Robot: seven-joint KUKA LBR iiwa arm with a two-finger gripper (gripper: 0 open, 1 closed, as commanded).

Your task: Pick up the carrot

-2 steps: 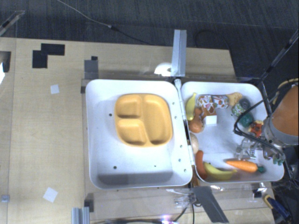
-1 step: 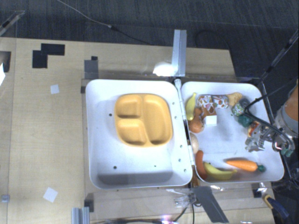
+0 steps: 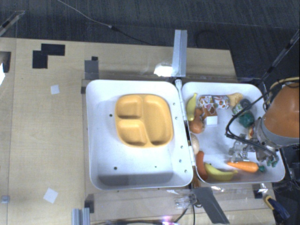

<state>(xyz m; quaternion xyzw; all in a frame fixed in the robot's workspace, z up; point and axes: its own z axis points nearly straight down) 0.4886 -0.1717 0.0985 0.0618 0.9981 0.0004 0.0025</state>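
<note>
On the wooden bench (image 3: 42, 139), your carrot (image 3: 243, 166) lies near the right bin's (image 3: 220, 135) front edge, beside a banana (image 3: 220, 172). The gripper (image 3: 243, 150) hovers just above it, holding nothing; I cannot tell its opening. You're at the approach: next, descend squarely over the carrot.

A pale wooden bench (image 3: 42, 139) fills most of the view, its far edge meeting dark grey carpet floor (image 3: 117, 8). Black angular marks (image 3: 47, 54) sit near the bench's far left corner. A grey metal post (image 3: 180, 53) stands at the far side. A thin cable (image 3: 75, 11) crosses the carpet.
</note>
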